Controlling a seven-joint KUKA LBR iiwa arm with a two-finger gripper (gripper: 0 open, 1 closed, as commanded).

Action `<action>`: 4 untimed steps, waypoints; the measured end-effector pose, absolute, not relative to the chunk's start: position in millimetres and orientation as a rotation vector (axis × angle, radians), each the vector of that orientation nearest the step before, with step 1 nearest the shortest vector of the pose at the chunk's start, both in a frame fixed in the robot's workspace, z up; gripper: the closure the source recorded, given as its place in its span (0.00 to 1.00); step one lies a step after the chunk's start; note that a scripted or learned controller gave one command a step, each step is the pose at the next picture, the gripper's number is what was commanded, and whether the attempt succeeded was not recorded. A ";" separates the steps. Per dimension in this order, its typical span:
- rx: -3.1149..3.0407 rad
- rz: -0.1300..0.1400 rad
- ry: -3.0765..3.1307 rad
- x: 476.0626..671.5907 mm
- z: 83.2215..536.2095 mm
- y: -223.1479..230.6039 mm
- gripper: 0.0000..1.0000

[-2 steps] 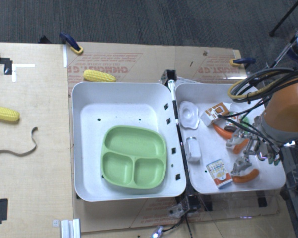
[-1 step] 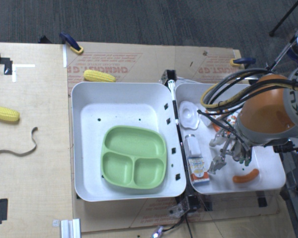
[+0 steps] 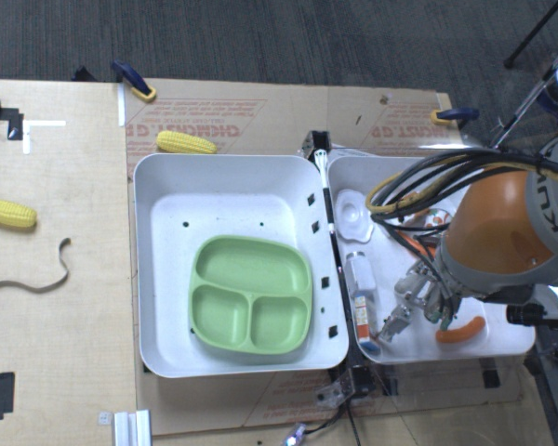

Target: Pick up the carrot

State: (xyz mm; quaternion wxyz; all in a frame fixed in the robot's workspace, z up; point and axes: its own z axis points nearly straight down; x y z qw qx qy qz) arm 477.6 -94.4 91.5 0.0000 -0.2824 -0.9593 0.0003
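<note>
Red print on the brown cardboard sheet [image 3: 205, 119] is unreadable. The grey arm's gripper [image 3: 391, 323] hangs low in the right white bin [image 3: 516, 342] — fingers apart, empty — left of the orange carrot [image 3: 461, 331].

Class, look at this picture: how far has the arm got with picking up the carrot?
Done: the arm has reached into the right bin, and its claw hangs low inside it. In hand: nothing, since the carrot lies on the bin floor beside the claw, not between its fingers. Left: move onto the carrot, grip it and lift.
</note>
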 end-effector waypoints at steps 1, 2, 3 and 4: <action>-0.885 0.003 -3.016 478.5 100.4 -94.8 1.00; -1.232 0.002 -2.889 477.3 91.3 -93.9 1.00; -1.232 0.002 -2.889 477.4 91.4 -93.9 0.00; -1.595 0.002 -2.707 477.1 91.5 -99.9 0.00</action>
